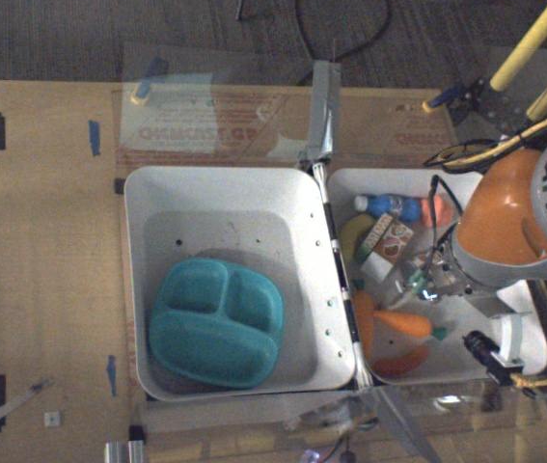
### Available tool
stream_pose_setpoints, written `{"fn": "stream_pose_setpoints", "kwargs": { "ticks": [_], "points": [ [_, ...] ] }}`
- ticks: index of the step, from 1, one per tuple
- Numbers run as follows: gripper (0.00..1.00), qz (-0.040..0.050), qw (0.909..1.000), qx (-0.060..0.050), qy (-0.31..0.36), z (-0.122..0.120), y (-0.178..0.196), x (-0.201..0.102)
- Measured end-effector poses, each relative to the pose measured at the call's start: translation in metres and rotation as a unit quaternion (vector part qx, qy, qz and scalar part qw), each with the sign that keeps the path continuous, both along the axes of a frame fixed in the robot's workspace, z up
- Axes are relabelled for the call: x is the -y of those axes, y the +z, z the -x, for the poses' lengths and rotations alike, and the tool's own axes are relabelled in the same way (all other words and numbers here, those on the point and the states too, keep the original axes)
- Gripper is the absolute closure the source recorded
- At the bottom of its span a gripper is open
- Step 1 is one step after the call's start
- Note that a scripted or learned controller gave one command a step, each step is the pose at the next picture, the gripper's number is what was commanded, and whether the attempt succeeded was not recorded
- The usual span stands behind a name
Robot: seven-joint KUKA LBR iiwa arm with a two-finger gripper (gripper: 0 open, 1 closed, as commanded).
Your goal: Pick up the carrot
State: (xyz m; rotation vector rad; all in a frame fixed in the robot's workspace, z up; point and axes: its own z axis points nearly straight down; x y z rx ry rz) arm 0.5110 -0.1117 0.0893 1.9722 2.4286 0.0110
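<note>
In the right bin (533, 350), gripper (425, 287) is hovering just above the carrot (403, 324), approach step; can't tell claw state. Next: needs lowering w/ jaws straddling it.

Both bins (157, 258) are noted as white. A teal divided tray (217, 323) is recorded in the left bin. An orange carrot (403, 324) with a green tip is observed. A blue bottle (396, 205) with a white cap is logged.
</note>
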Motion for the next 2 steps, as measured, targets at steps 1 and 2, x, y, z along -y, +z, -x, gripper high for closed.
{"fn": "stream_pose_setpoints", "kwargs": {
  "ticks": [1,2],
  "points": [
    [0.00,-0.0025,0.9885,-0.003,-0.151,-0.017,0.000,-0.006],
    [0.00,-0.0024,0.9967,-0.002,-0.081,0.029,0.000,0.023]
  ]
}}
